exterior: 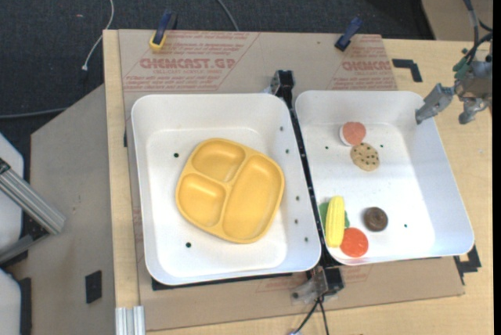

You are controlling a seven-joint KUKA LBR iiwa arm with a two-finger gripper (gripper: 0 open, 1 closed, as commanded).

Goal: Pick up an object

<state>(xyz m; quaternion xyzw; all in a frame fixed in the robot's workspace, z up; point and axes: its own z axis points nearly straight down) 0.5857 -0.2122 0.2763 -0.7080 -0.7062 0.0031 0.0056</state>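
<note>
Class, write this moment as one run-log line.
end effector: open, above right bin's far right corner | held: nothing | right bin: cookie, corn, tomato | left bin: yellow plate

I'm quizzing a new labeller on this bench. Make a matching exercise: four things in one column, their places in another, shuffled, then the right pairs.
Things:
1. yellow plate
2. cookie
3. corn cob
4. hand

Places:
A. right bin, near its front left corner
B. over the right bin's far right corner
C. middle of the left bin
D. right bin, far half, just in front of a pink and white round piece

Pairs: 1-C, 2-D, 3-A, 4-B
</note>
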